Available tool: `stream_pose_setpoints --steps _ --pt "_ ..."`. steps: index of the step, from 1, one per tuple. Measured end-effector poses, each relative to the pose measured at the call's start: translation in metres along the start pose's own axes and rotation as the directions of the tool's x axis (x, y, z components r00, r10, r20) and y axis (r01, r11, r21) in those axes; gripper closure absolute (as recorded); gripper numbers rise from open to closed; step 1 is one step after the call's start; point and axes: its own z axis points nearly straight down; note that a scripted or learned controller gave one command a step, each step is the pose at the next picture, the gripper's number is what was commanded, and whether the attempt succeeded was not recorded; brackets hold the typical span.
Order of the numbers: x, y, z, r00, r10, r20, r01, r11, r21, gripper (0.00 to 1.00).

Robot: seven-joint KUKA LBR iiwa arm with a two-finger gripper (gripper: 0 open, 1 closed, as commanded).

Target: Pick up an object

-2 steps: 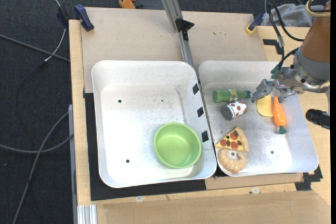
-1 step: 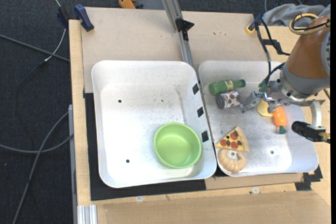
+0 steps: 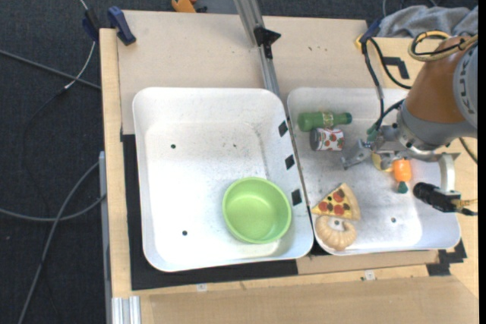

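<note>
The claw [image 3: 363, 155] was lowered in the right bin [image 3: 395, 235]; its opening could not be told. The nearby can [image 3: 328, 139] should be squarely straddled before closing.

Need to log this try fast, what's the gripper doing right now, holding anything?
Gripper: low in the right bin, beside the small red and white can; whether it is open, closed or holding something cannot be told.

Arm [image 3: 448, 99]: grey rounded housing, wide orange band above wrist. Black cables loop along its top. Metal gripper [image 3: 363, 155] hardware below, 1 black cylindrical part at side.
</note>
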Motion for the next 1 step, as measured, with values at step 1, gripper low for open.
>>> stream_pose_setpoints --steps 1 --pt "0.0002 0.0009 -0.0109 1.0 -0.001 0.001 0.001 1.0 -0.002 1.0"
